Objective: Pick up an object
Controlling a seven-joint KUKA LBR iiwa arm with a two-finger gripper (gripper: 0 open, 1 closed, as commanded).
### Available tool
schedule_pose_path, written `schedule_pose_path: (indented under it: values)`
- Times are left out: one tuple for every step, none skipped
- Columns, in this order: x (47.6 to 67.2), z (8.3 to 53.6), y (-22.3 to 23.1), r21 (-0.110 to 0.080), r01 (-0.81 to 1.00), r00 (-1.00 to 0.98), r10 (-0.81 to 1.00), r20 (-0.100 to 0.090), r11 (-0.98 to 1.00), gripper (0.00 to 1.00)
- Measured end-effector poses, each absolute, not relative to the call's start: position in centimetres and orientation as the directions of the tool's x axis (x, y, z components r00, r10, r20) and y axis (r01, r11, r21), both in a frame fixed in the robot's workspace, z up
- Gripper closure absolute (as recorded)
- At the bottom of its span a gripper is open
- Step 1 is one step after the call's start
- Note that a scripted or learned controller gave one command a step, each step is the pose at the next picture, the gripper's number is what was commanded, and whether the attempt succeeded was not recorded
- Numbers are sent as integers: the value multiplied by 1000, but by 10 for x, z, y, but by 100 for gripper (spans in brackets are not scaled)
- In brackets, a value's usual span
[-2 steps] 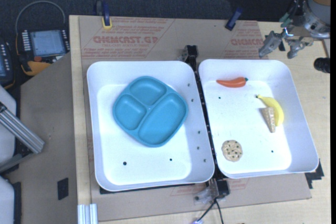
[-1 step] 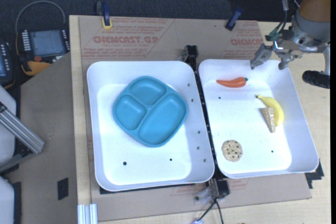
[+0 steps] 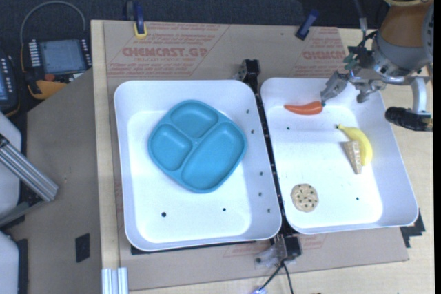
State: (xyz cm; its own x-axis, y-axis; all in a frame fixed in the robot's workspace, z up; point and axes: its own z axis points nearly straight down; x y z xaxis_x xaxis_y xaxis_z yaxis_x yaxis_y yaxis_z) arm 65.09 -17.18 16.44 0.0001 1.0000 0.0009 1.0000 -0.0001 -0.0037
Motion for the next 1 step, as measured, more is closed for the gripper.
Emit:
schedule_pose_path:
  values:
    - [653,102,-165,-8,1000,-2,1000,2,2,0]
